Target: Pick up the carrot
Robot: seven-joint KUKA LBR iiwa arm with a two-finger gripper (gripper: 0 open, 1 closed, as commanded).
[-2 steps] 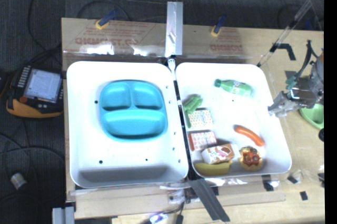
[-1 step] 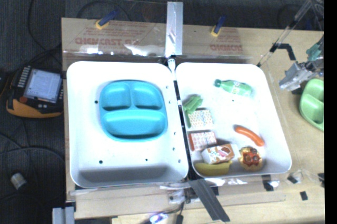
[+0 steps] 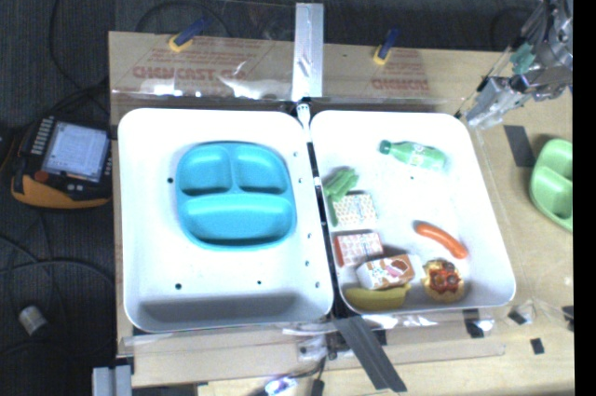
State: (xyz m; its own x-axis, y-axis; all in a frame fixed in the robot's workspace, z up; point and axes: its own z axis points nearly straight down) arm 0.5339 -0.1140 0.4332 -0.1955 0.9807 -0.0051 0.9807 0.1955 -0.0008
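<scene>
The carrot (image 3: 440,238) is a small orange stick lying at a slant in the right half of the right bin (image 3: 484,198), just above a round red-and-yellow toy (image 3: 443,280). My gripper (image 3: 480,112) hangs outside that bin, over its far right corner, at the end of the arm that comes in from the upper right. It is well away from the carrot and nothing shows in it.
The right bin also holds a green bottle (image 3: 413,154), a green vegetable (image 3: 340,182), two small boxes (image 3: 355,210), a carton (image 3: 385,271) and a banana (image 3: 375,296). A blue divided plate (image 3: 233,194) lies in the left bin (image 3: 140,226). A green object (image 3: 557,180) sits on the bench at right.
</scene>
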